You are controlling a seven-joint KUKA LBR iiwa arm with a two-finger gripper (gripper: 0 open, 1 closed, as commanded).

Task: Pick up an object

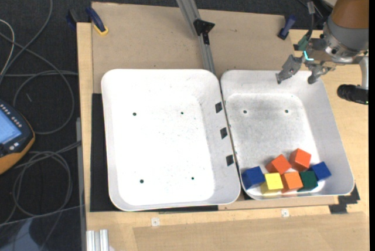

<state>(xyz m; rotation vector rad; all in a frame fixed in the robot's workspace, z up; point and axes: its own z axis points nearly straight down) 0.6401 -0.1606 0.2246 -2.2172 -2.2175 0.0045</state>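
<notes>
**Fingers spread above the right bin's far rim**

Here the grey two-finger gripper (pixel 300 72) hangs over the far edge of the shallow white right-hand bin (pixel 258 97), its fingers (pixel 287 71) spread apart with nothing between them. The small coloured blocks sit clustered in that bin's near corner, well apart from the gripper: two orange cubes (pixel 280 163), a yellow cube (pixel 273 181), two blue cubes (pixel 252 176) and a dark green cube (pixel 308 178). The white left-hand bin (pixel 117 126) lies beside it on the wooden counter (pixel 146 27).

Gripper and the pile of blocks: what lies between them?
Bare, speckled bin floor separates the gripper, jaws spread, from the blocks, seen in the camera view.
</notes>
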